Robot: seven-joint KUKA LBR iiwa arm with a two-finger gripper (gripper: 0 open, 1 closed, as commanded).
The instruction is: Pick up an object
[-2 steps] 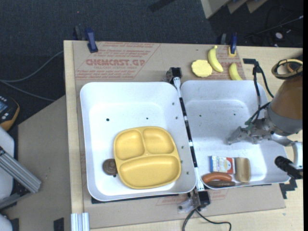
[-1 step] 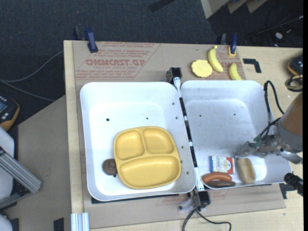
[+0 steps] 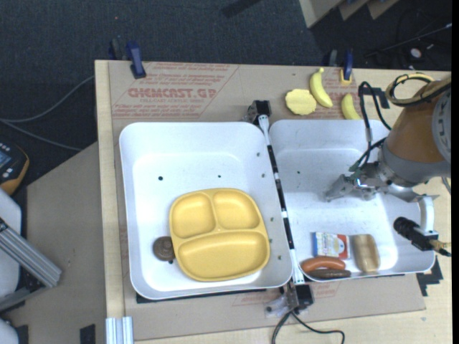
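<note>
Toys bunched at right bin's near edge, none yet picked.
Carton (image 3: 330, 244), bread piece (image 3: 366, 252), sausage (image 3: 324, 266) lay touching; hand (image 3: 343, 188) hovered above, spread open, empty. Best lowered straight onto the bread piece, clear of the bin wall (image 3: 281, 199).

Bright, even light falls from overhead, and the two white bins (image 3: 143, 156) come close to washing out, their inner walls almost without detail. Shadows are soft and short: a faint one lies under the yellow divided plate (image 3: 217, 233) toward the left bin's near edge. The dark floor beyond the bench's far edge stays dim. Focus is moderately sharp, slightly grainy throughout
</note>
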